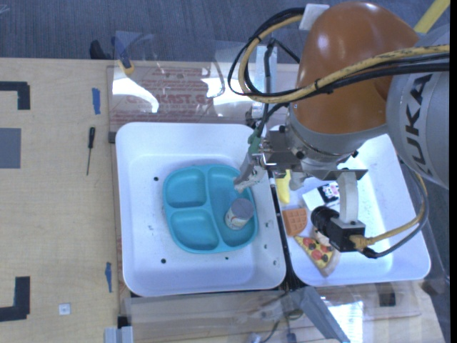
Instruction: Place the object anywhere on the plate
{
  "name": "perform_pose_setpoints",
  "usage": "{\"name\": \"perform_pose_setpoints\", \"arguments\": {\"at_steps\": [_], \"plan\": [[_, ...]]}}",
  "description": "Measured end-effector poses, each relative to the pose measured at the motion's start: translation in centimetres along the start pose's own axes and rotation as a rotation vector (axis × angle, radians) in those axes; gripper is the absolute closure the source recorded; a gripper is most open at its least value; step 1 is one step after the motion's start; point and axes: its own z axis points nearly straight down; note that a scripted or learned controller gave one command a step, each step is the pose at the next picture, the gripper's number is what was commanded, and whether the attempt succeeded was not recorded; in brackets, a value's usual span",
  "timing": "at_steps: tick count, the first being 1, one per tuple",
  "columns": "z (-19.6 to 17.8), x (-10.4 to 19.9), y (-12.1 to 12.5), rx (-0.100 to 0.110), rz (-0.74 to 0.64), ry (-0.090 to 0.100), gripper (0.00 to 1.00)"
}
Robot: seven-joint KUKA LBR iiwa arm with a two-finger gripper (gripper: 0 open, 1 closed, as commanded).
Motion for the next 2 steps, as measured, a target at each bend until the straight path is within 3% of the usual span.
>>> {"name": "perform_pose_setpoints", "arguments": {"at_steps": [2], "plan": [[0.00,0.00,0.00,0.000,0.000,0.000,0.00]]}}
